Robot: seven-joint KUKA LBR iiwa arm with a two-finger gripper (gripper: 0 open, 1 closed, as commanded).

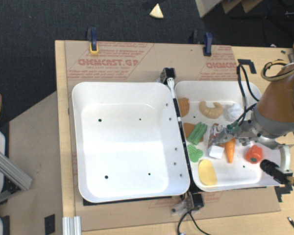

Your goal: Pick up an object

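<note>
White plastic made up both bins on the tabletop [68, 131], and you would have seen the left bin [88, 94] beside the right bin [196, 87], their rims touching along a black strip. The arm [279, 102] reached in from the right, its orange band above the wrist, and the gripper [220, 137] hung low over the middle of the right bin. You could not tell whether the fingers were released or clenched, as the pieces beneath hid them. Just beside the gripper lay a carrot [230, 151] and a small white block [215, 152]. A red tomato [254, 153] sat to the right of the carrot. Green pieces [197, 132] lay near the dividing strip, a yellow lemon shape [207, 172] at the near edge, and a croissant [211, 109] toward the far side.
</note>
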